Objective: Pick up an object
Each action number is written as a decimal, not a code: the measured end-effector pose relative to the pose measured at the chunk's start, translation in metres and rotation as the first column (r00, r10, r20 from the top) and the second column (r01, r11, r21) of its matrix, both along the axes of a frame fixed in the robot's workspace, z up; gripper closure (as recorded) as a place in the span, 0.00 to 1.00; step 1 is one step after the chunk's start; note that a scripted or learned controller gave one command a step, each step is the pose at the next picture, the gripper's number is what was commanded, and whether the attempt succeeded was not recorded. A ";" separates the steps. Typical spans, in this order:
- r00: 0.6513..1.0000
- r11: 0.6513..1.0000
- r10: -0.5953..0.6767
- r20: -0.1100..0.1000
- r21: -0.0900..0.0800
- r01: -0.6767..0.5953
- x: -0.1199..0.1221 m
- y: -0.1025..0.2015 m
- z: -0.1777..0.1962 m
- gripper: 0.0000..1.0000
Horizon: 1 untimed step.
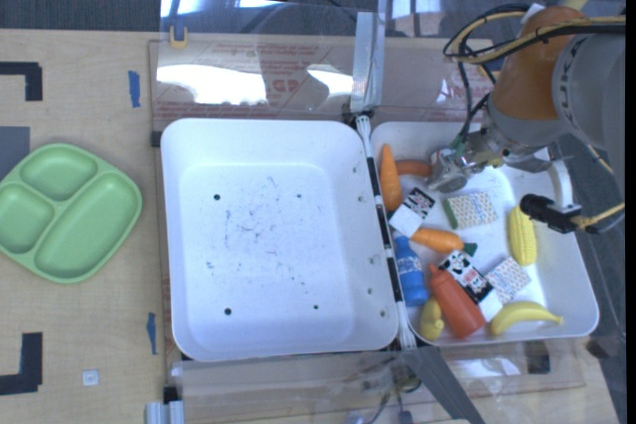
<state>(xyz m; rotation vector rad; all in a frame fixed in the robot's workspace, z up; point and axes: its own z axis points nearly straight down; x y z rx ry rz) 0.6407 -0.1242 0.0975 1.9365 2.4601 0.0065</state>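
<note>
The gripper [449, 170] is hanging low by the back edge of the right bin [579, 283], above the toys, to grab one

My one camera looks down at a slant from above the surface [79, 65], the claw [452, 169] toward its right.

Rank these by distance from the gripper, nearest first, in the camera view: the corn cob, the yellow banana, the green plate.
From the gripper, in the right bin:
1. Corn cob, right side of the same bin.
2. Banana, at that bin's near right corner.
3. Green plate, on the bench beyond the left bin, far left.
</note>
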 end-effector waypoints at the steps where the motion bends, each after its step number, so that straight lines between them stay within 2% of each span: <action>1: 0.996 0.996 -0.089 -0.011 0.003 0.089 0.008 0.059 0.086 1.00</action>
